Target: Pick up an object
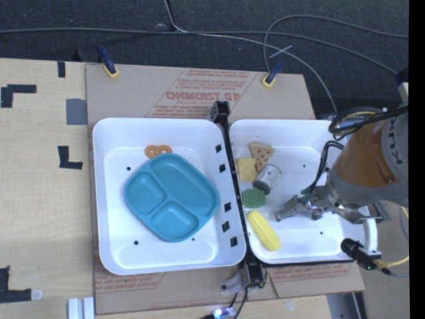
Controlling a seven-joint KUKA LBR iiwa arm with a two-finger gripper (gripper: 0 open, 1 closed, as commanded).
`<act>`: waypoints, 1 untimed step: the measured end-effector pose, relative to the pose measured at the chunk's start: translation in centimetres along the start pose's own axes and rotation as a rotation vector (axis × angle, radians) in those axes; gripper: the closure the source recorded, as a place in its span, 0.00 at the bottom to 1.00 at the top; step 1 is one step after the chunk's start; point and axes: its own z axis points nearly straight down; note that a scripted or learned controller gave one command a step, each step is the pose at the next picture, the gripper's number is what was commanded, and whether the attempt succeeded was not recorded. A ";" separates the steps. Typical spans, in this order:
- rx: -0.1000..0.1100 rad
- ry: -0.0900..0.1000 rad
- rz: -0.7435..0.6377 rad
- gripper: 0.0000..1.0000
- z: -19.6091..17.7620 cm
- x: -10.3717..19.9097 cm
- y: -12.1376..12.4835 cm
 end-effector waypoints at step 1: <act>-0.007 -0.003 -0.001 0.00 1.0 0.0 0.0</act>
